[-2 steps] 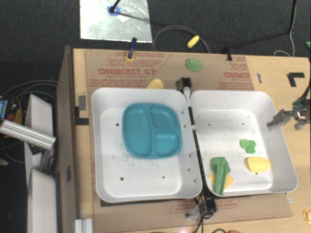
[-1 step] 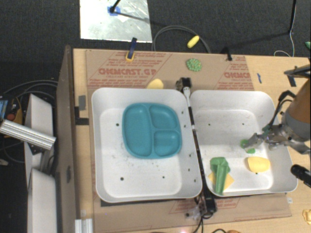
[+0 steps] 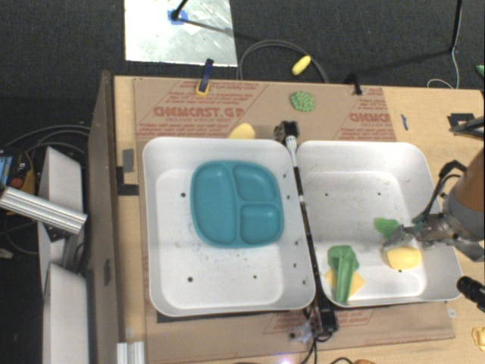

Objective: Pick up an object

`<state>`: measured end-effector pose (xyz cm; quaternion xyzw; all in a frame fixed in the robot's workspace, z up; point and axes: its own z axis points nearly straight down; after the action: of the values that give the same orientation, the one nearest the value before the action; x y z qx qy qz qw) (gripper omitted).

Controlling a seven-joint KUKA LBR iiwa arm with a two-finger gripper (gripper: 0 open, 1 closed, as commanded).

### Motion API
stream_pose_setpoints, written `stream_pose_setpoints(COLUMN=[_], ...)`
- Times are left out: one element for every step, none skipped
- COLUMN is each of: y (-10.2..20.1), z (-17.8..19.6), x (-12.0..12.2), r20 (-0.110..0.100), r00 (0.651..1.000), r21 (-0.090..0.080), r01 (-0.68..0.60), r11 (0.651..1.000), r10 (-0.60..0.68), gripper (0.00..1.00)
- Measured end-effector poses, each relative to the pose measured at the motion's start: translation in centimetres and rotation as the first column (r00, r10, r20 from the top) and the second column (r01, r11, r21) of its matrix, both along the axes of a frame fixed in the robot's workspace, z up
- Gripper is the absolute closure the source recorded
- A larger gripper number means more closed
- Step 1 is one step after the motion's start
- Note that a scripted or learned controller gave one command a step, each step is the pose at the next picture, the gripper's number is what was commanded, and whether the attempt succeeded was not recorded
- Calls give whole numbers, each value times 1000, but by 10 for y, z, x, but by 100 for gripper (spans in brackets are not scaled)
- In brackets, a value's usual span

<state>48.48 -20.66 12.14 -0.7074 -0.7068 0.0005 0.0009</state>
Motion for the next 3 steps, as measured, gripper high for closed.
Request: stream_pose_setpoints(y=[0, 0, 3], z=[12, 11, -39], x=[3, 3, 103], r20=[7, 6, 7], r00=[1000, 1000, 1000], r21=[-2, -2, -1], r01=[-3, -2, -10], r11=[1000, 1000, 1000], r10=[3, 2, 10], gripper=[100, 0, 0])
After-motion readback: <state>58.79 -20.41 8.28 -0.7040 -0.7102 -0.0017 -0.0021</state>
